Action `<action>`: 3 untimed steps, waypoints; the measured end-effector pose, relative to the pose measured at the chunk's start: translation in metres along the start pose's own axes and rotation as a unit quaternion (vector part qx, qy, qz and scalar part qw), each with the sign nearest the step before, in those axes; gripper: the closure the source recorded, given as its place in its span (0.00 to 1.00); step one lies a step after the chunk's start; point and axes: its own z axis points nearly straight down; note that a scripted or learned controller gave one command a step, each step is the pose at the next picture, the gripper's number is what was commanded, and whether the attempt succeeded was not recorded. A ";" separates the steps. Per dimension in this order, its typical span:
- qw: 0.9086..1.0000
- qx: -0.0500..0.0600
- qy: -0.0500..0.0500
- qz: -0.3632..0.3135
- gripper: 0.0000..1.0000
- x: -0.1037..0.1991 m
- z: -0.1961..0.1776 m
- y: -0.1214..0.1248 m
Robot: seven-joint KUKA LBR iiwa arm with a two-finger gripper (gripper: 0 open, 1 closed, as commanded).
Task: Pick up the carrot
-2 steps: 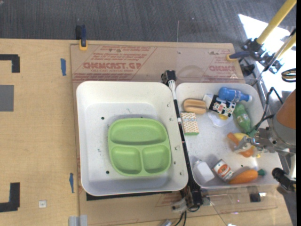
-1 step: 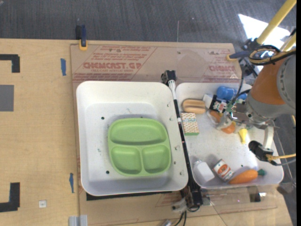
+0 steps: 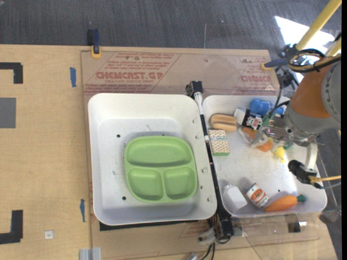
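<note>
While well apart from fingers, carrot.

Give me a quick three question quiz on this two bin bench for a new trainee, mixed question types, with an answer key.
1. True or false: the carrot lies in the left bin.
2. What sits in the left bin? A) green divided tray B) blue cup C) banana
3. Fill in: the carrot lies near the right bin's ____ wall, beside a small can.

Key: 1 false, it is in the right bin; 2 A; 3 front.
</note>
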 end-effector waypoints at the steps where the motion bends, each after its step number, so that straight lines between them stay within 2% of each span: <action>1: 0.999 0.050 -0.001 -0.006 1.00 0.012 0.012 0.070; 2: 0.994 0.041 0.015 -0.097 1.00 -0.010 0.011 0.070; 3: 0.994 0.040 0.014 -0.099 1.00 -0.008 0.000 0.071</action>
